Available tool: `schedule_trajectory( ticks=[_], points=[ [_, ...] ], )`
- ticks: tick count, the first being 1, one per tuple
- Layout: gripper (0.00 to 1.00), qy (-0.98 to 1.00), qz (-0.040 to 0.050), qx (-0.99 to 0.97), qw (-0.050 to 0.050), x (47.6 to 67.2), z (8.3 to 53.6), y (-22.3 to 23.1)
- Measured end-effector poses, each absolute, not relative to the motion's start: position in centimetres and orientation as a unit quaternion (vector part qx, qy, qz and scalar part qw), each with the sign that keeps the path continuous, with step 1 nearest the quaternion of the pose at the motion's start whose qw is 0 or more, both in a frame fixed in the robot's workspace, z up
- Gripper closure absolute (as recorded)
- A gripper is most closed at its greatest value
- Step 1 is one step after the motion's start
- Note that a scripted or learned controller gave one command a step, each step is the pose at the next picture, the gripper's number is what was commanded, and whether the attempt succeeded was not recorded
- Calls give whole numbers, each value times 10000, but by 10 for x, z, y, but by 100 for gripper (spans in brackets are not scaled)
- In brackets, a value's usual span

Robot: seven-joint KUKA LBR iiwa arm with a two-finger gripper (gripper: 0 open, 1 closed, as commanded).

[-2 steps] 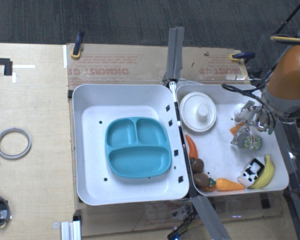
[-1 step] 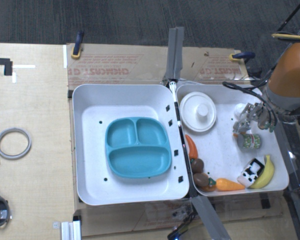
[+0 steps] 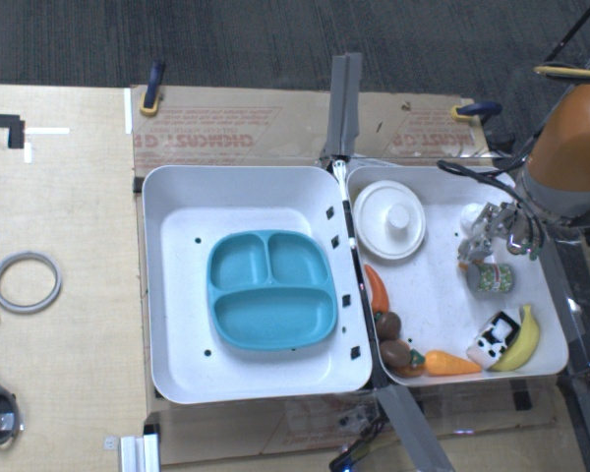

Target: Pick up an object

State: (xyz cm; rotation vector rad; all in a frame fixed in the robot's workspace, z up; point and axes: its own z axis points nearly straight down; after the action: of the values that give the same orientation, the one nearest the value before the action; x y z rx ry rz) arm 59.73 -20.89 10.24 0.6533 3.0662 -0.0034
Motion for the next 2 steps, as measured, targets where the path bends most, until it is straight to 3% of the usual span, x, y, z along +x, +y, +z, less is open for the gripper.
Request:
schedule_trajectory(
  ticks=[1, 2],
  points=[
    [0, 9761, -5, 2172, 8, 563, 92, -179],
    [0, 9900, -5, 1412, 29, 621, 93, -211]
  ],
)
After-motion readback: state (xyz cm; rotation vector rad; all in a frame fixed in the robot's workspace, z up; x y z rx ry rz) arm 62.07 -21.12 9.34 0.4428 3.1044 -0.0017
